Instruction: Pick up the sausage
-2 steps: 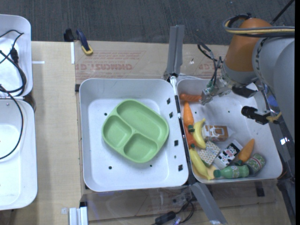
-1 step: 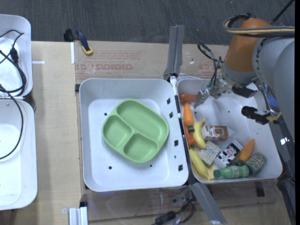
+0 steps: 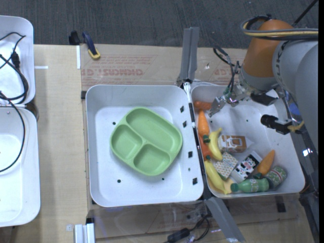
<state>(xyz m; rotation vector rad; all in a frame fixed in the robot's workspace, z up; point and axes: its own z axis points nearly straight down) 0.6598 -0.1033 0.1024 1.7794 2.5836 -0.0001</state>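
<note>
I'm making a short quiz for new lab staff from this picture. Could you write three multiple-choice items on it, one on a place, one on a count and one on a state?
1. Where does the green plate lie?
A. in the left bin
B. in the right bin
C. on the bench outside the bins

2. How many compartments does the green plate have?
A. two
B. three
C. five

3. How does the green bottle rest?
A. upright
B. on its side
C. on the green plate

Answers:
1 A: the plate sits in the left bin, alone.
2 B: ridges split it into three sections.
3 B: it lies flat near the front wall of the right bin, beside the bananas.
</note>
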